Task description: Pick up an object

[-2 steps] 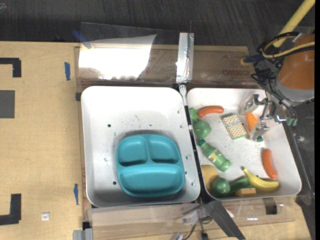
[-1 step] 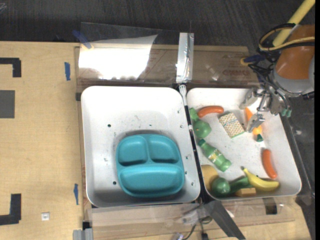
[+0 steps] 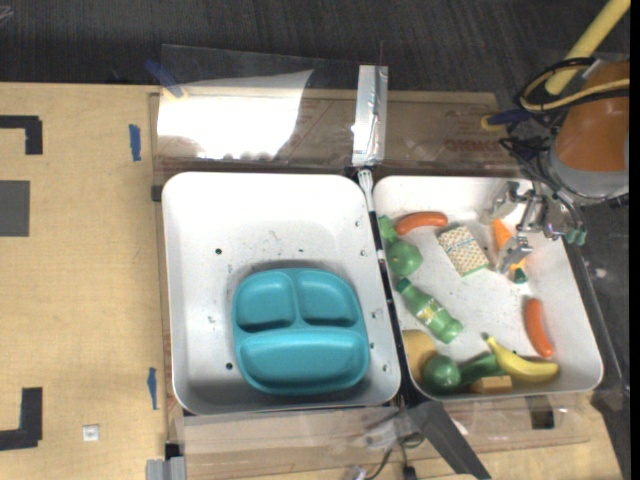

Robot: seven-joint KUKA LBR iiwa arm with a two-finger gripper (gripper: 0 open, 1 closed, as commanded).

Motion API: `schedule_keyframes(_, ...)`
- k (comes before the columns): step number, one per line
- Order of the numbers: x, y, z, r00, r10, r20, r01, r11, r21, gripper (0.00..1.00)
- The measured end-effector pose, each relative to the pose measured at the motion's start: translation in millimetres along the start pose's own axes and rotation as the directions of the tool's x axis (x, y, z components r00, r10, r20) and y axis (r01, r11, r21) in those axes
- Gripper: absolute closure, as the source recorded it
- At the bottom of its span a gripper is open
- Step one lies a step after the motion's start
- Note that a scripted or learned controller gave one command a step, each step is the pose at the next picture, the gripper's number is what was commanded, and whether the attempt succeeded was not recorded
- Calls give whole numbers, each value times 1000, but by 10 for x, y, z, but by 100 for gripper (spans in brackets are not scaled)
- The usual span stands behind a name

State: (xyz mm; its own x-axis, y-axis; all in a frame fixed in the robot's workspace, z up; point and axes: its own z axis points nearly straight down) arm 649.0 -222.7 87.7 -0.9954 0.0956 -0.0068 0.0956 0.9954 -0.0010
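Orange carrot piece (image 3: 501, 234) lies near the right bin's (image 3: 590, 338) far right corner, just beside the hand (image 3: 527, 230) poised low over it. Whether the hand has hold of anything, I cannot tell; the pick looks not yet done.

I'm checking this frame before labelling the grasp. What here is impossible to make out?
- Gripper: its fingers blur into small orange and teal bits in the right bin; open or shut is unclear.
- Arm: cut off by the right edge.
- Items beside the banana: piled against the bin's near wall, overlapping, shapes unclear.
- Speckled packet: too small to identify.
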Motion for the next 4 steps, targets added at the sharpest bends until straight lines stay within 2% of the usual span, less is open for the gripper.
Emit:
schedule_keyframes(1, 87, 1, 3, 999, 49, -1, -49, 999, -2, 0)
schedule_keyframes(2, -118, 4, 1, 996, 86, -8, -86, 996, -1, 0)
schedule_keyframes(3, 193, -12, 0, 988, 158, 0, -158, 988, -1, 0)
schedule_keyframes(4, -51, 5, 6, 975, 222, -1, -222, 975, -1, 0)
